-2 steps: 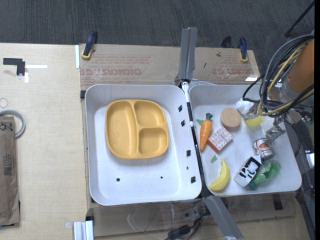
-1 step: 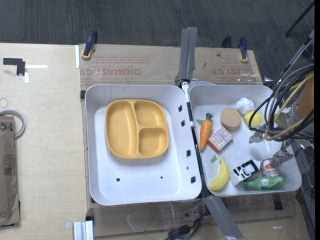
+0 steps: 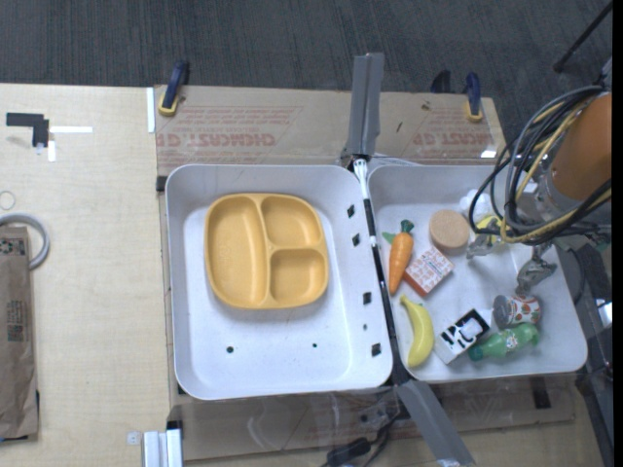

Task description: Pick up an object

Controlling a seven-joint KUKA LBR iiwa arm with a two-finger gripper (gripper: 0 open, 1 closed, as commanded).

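Observation:
The right bin (image 3: pixel 559 360) holds several objects: an orange carrot (image 3: pixel 400 257), a round tan disc (image 3: pixel 450 230), a small red and white box (image 3: pixel 428 271), a banana (image 3: pixel 419 331), a black and white box (image 3: pixel 463 331), a green bottle (image 3: pixel 504 341) and a small red and white can (image 3: pixel 519 309). My gripper (image 3: pixel 533 272) hangs over the right side of this bin, just above the can and to the right of the small box. Nothing is visibly held in it. Cables partly cover the wrist.
A yellow divided plate (image 3: pixel 266 250) lies in the left bin (image 3: pixel 282 363). A ridge (image 3: pixel 373 261) separates the two bins. Clamps (image 3: pixel 175 86) pin cardboard at the back. A brown bag (image 3: pixel 15 329) lies on the bench at far left.

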